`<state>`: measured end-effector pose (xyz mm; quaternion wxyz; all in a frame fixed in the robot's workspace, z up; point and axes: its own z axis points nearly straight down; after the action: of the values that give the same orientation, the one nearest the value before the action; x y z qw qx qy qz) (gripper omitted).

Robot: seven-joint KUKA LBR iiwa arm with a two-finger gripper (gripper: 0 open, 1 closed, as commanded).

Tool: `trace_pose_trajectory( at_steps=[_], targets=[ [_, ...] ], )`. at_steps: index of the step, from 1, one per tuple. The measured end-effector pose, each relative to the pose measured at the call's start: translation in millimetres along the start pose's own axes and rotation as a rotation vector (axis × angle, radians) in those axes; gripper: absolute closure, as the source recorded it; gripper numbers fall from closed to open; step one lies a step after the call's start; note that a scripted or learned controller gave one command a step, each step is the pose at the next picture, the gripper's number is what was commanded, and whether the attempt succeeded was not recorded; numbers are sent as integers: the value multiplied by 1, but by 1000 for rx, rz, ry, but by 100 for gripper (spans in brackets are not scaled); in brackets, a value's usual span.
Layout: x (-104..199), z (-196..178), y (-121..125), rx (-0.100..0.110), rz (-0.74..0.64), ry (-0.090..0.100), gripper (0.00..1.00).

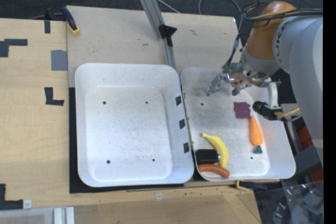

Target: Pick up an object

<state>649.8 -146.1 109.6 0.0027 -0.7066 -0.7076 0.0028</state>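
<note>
Down at the front edge lies a hot dog point(214, 170), next to a black block point(206, 156) and a banana point(218, 147). Up top, the pincer point(224, 84) hangs spread wide, with nothing in it. Just beside it sit a purple piece point(242, 109) and a carrot point(255, 131), easy to reach. No writing I can read.

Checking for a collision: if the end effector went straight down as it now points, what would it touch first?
Probably bare floor of the right bin; the end effector hangs above it, though depth is unclear.
</note>
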Motion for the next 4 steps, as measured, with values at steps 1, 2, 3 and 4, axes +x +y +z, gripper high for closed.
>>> trace_pose_trajectory(
  at_steps=[1,2,3,4],
  targets=[
    [1,-15,2,-6,-2,-1,100],
    [-3,-64,11,-11,0,-1,100],
    [-3,-109,12,-11,0,-1,100],
    [50,-121,-4,-7,-5,2,100]
  ],
)
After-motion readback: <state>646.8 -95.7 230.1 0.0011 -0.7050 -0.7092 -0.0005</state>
